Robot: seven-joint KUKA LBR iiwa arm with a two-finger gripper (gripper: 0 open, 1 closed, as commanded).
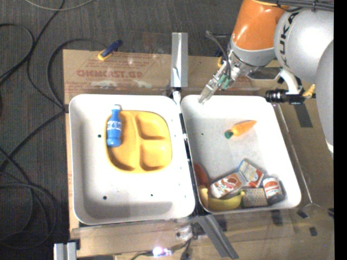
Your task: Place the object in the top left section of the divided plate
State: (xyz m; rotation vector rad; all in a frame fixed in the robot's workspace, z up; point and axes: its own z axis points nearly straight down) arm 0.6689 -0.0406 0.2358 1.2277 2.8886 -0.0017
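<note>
- Packed into the near corner of the right bin [282, 145] is a heap of groceries: a yellow banana [225, 202], two small cartons [226, 186], a red-labelled can [272, 189] and a dark box [252, 198]. They overlap, so their outlines are hard to separate.
- A reddish item [200, 173] lies against that bin's left wall, half hidden by the rim.
- A toy carrot [241, 128] lies alone in the bin's far half.
- In the left bin [87, 161] sits the yellow divided plate [142, 142].
- The blue bottle [114, 126] lies lengthwise along the plate's far left section, white cap pointing away. Whether it rests fully inside the section or on the rim is unclear.
- The gripper [205, 95] hangs over the far left corner of the right bin, well apart from the bottle. Its slim fingers look pressed together with nothing between them.
- The arm [260, 26] is cut off by the frame's top and right edges.
</note>
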